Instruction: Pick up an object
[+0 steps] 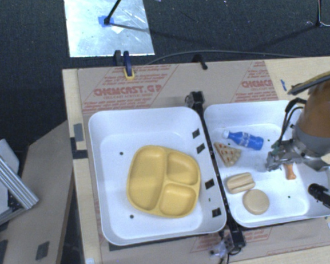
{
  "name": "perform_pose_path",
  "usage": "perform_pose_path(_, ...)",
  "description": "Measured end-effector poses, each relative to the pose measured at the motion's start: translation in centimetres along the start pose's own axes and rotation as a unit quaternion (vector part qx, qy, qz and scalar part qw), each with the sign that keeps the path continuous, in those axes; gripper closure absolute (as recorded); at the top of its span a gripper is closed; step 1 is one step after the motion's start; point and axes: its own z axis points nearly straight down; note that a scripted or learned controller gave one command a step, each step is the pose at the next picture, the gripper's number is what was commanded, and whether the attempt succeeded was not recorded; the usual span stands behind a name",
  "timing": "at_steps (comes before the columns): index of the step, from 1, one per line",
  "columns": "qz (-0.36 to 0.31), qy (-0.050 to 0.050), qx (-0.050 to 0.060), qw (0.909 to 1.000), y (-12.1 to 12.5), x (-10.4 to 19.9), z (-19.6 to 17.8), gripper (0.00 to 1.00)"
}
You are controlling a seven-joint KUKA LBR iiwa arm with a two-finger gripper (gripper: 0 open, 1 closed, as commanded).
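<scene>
- Orange carrot-like piece (pixel 290 172), likely the target, lies in the right bin (pixel 249 111), just beside the gripper (pixel 277 160); whether the gripper is released or clenched, I cannot tell.
- Advice: descend straight over it, clear of the bin's right wall.
- Left bin (pixel 147 120) holds a yellow divided tray (pixel 164 180).
- Smaller, further left in the right bin: blue bottle (pixel 245 140), bun (pixel 239 182), round biscuit (pixel 255 201), waffle wedge (pixel 227 153).

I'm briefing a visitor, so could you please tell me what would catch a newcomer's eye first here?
The large yellow divided tray dominates the left bin. In the right bin, the tool sits low beside a small orange item, with a blue bottle, a waffle-like wedge, a bun and a round tan piece to its left.
</scene>
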Motion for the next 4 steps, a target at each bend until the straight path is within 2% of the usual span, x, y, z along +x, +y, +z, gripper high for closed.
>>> perform_pose_path(2, -0.001, 0.000, -0.002, 1.0000, -0.3, 0.7, -12.5, 1.00)
perform_pose_path(3, -0.001, 0.000, -0.001, 1.0000, 0.2, 0.8, -16.8, 1.00)
perform_pose_path(4, -0.001, 0.000, -0.001, 1.0000, 0.3, 0.8, -18.6, 1.00)
